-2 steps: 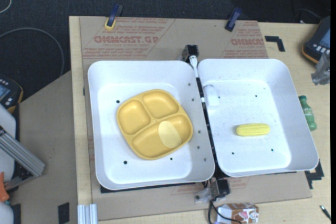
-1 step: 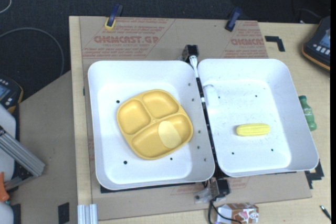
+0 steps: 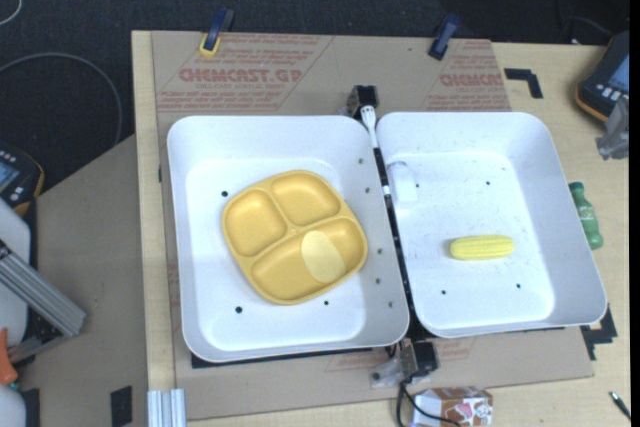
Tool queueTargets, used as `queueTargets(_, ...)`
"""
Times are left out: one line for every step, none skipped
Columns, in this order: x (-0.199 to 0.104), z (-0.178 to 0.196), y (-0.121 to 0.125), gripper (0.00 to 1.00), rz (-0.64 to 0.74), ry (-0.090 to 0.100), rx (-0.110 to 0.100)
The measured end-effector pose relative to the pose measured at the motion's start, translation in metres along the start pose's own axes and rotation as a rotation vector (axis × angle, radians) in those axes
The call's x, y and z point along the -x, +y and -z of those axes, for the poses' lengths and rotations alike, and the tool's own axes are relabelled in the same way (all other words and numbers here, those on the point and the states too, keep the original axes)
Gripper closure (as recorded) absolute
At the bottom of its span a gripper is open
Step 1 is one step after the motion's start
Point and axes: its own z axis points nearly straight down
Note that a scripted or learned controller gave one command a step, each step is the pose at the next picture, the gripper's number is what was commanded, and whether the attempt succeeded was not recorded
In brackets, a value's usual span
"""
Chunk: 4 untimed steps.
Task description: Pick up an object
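Hand [image 3: 617, 130] at right edge, knobbly yellow corn cob [image 3: 481, 248] lying in right bin [image 3: 530, 140]

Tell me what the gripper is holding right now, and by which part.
Nothing that can be seen: the corn cob lies loose in the right bin, the yellow plate in the left bin.

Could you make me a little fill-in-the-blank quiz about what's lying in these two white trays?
1. The yellow divided plate lies in the ____ bin.
2. The corn cob lies in the ____ bin.
3. The plate has ____ compartments.
4. The pale oval piece rests in the plate's ____ compartment.

Missing words: left; right; three; largest
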Motion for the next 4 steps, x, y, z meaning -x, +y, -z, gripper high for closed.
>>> queueTargets(-0.009,0.085,0.044,1.00,0.006,-0.005,0.021)
queueTargets(0.007,-0.038,0.000,1.00,0.000,0.001,-0.005)
queueTargets(-0.023,0.087,0.015,1.00,0.008,-0.004,0.026)
queueTargets(-0.015,-0.034,0.001,1.00,0.001,0.000,-0.004)
